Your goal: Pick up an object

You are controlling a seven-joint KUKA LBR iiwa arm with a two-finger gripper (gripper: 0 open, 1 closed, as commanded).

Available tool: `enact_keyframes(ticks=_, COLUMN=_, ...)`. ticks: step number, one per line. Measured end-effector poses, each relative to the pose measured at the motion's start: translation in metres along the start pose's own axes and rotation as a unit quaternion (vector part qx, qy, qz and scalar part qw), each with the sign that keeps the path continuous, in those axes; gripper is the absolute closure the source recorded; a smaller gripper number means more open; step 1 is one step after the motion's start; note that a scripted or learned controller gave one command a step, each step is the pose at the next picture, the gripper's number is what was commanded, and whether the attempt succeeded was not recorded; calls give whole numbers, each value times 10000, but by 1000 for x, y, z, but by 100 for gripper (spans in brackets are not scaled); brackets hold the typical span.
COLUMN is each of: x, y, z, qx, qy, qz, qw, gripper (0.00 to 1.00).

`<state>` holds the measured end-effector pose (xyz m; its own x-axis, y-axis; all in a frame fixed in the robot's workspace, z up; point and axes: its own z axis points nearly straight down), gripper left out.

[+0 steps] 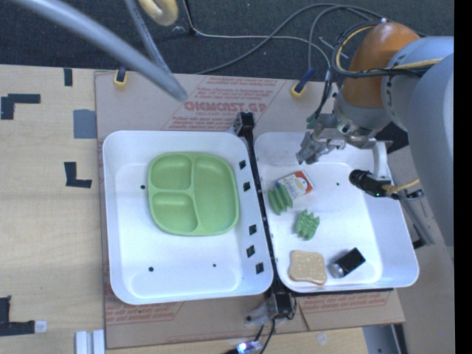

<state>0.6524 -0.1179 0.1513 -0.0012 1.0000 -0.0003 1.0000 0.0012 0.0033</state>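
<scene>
The right bin (383, 234) holds a small white and red carton (296, 185), a green ridged piece (279, 198) beside it, a second green piece (307, 224), a slice of toast (307, 267) and a small black and silver object (346, 262). My gripper (311, 151) hangs over the bin's far left part, just above and behind the carton. Nothing shows between its fingers.
A green divided plate (193, 193) lies in the left bin (125, 220). A black divider (253, 190) runs between the bins. A grey pole (88, 28) crosses the top left, and cables (310, 35) trail behind the bins.
</scene>
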Motion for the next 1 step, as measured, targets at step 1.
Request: enact_keyframes(ticks=1, x=7, y=7, z=-61, qx=-11, qy=-1, qz=-8, qw=10000, gripper=100)
